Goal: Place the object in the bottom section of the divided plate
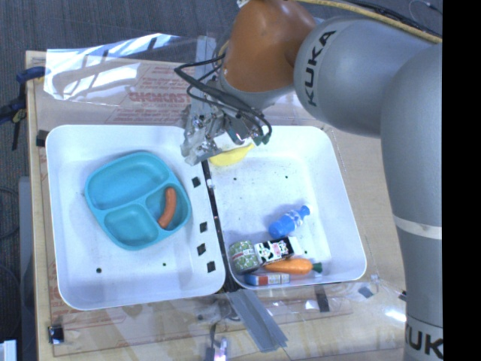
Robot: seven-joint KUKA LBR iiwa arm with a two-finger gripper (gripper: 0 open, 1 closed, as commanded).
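Grey arm cut off by the top and bottom edges on the right. Pale yellow curved object, banana-like, half hidden under the gripper; whether the jaws close on it cannot be told. Small black-and-white carton: print too small to read. Orange carrot-shaped toy partly covers a red-and-white tube at the right white bin's near wall.

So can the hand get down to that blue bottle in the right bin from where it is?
Probably yes. The blue bottle lies by itself on open bin floor, apart from the carrot and can, with nothing over it. The hand hovers by the banana.
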